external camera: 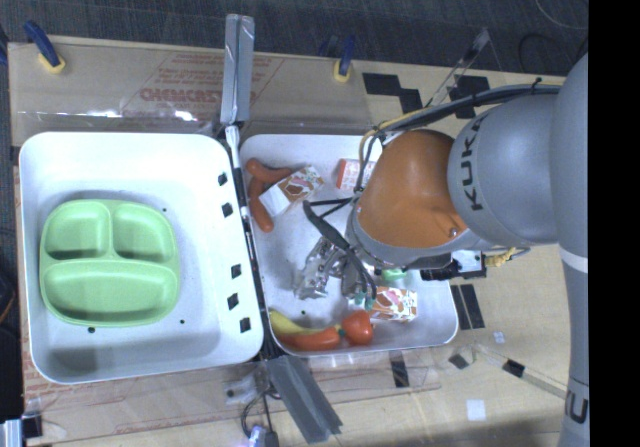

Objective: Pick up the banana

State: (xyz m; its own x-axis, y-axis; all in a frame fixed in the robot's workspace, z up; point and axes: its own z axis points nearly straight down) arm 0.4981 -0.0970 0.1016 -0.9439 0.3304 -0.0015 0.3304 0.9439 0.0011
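The banana (283, 321) is seen at the right bin's (290, 235) near edge, partly covered by a red sausage-like item (312, 339) beside a tomato (358, 328). The gripper (322, 273) is poised above the bin floor; its grip state cannot be told, being blurred and partly hidden by the orange wrist band (408, 193).

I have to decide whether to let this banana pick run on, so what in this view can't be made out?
- Gripper: small and cluttered in the camera view; whether it grips anything is unclear.
- Banana: one yellow end shows at the right bin's front edge; a red item covers the rest.
- Bin floor under the orange wrist: hidden by the arm.
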